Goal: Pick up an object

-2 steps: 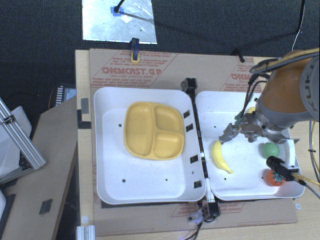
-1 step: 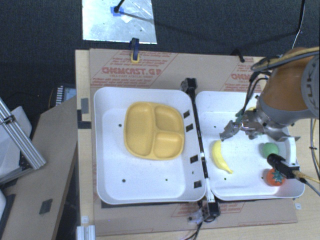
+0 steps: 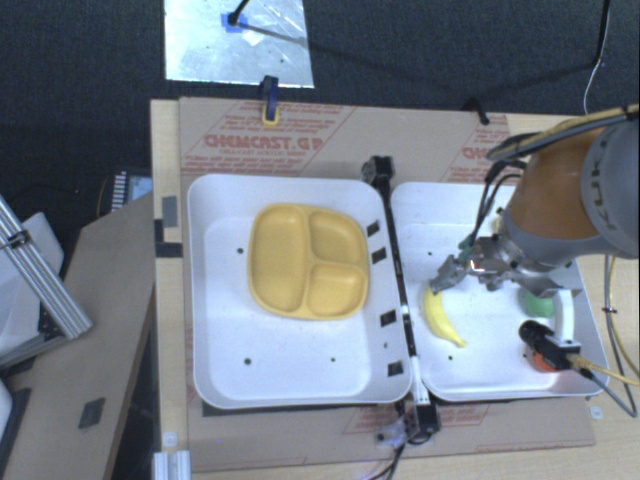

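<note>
Hovering low in the right bin (image 3: 450, 383), the gripper (image 3: 447, 274) sits just above the banana (image 3: 441, 318), which lies at its six o'clock, running eleven-to-five. Fingers' state: cannot tell.

A smooth, matt yellow plastic divided plate (image 3: 306, 261) is seen in a glossy white plastic bin (image 3: 225, 358). Brown printed cardboard (image 3: 330, 138) is laid beneath, and a crinkled shiny foil sheet (image 3: 238, 28) lies beyond.

Two white bins (image 3: 215, 368) — one yellow divided plate (image 3: 306, 260), one banana (image 3: 441, 317), one green object (image 3: 539, 303) — partly hidden.
</note>
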Robot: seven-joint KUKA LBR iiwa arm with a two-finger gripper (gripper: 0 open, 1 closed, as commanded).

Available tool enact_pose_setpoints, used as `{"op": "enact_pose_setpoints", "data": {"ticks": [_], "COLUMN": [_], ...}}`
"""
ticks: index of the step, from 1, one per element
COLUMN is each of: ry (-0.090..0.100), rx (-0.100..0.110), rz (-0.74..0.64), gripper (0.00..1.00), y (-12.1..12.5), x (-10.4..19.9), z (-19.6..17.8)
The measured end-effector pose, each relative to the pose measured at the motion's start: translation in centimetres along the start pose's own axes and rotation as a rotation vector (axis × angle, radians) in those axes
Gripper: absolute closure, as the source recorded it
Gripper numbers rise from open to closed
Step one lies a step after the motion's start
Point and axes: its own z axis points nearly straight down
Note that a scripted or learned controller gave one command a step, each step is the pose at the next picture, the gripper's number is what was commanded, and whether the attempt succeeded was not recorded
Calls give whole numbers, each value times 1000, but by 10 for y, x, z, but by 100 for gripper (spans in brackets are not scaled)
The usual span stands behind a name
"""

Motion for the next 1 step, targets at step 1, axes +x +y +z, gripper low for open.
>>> {"op": "enact_pose_setpoints", "data": {"ticks": [1], "ry": [0], "rx": [0], "rz": [1], "gripper": [0], "y": [5], "x": [-1], "z": [43]}}
